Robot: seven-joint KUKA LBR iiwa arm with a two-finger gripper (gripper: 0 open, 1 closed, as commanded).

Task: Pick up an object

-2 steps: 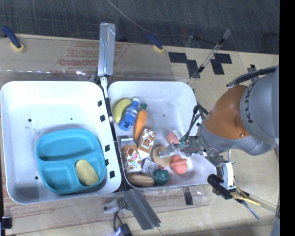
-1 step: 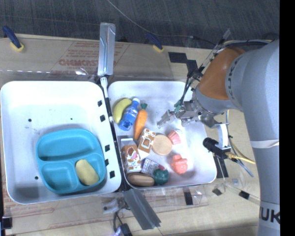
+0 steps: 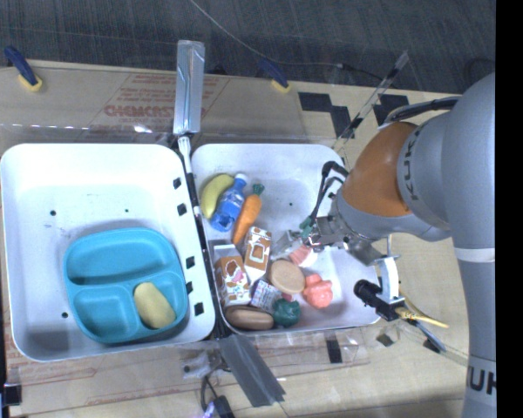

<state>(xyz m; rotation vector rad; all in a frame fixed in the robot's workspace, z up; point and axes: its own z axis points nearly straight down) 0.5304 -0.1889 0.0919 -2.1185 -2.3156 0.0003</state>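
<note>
Gripper (image 3: 303, 240) low in the right white plastic bin (image 3: 270, 159), finger state unclear, nothing visibly held, hovering at the toy pile's edge, probably lining up a grab: round tan cookie-like disc (image 3: 287, 276) just below it, pink soft toy (image 3: 317, 291) beside.

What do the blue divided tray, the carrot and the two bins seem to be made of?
Blue divided tray: likely moulded plastic, with an even colour and soft sheen. Carrot: probably a plastic toy, uniformly orange, smooth, with a green top. Left bin and right bin: white plastic by the look, with rounded corners and a matte finish.
</note>
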